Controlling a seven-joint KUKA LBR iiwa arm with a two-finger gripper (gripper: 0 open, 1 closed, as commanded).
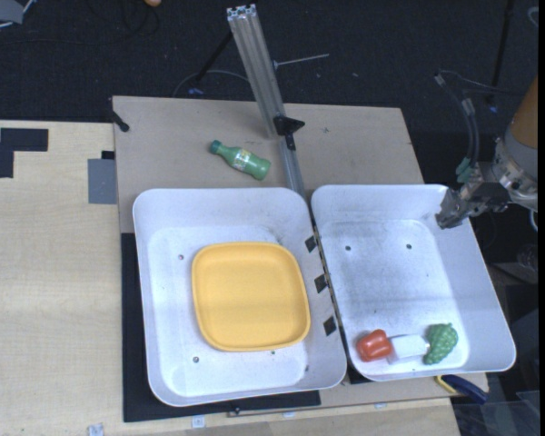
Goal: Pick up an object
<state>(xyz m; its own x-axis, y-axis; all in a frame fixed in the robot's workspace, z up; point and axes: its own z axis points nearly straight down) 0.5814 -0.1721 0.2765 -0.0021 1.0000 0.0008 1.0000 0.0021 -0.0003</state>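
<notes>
In the right bin [409, 271], three small items lie together near the front right corner: a red pepper-like toy [373, 344], a white block [406, 346] and a green broccoli-like toy [440, 342]. A yellow square plate [250, 294] rests in the left bin [163, 234]. My gripper [454, 209] hangs over the right bin's back right corner, far from the three toys. Nothing shows between its fingers.
A small green bottle [241, 159] lies on the bench behind the left bin. A slanted aluminium rail [265, 71] rises from the gap between the bins at the back. Black clips [320, 282] join the bins in the middle.
</notes>
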